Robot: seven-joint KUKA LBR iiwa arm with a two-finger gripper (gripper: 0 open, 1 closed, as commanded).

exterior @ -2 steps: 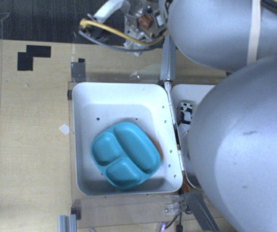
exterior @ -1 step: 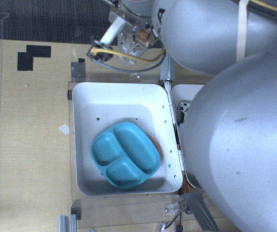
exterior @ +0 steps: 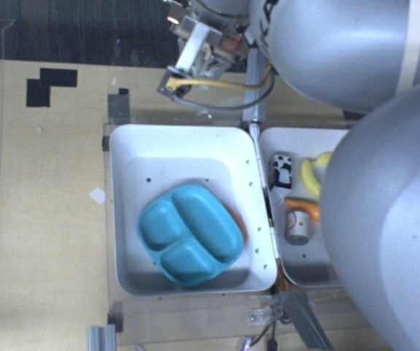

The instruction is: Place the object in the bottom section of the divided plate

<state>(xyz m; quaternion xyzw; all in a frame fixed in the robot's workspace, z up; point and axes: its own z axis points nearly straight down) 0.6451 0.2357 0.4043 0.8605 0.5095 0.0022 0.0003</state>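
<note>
A blue divided plate [exterior: 189, 232] with three sections lies in the left bin [exterior: 133, 159], toward its front. A thin orange-brown edge [exterior: 236, 222] pokes out from under the plate's right rim. My gripper [exterior: 199, 50] hangs high over the back edge of the left bin, well away from the plate. Nothing shows in it. In the right bin [exterior: 298, 273] lie a black-and-white item [exterior: 281, 170], a yellow object [exterior: 310, 176] and a small grey cup with an orange handle [exterior: 298, 221]. The arm hides much of that bin.
The grey arm fills the upper right and right side of the view. A divider wall [exterior: 263, 189] runs between the bins. Black marks [exterior: 49, 85] sit on the wooden bench to the left of the bins.
</note>
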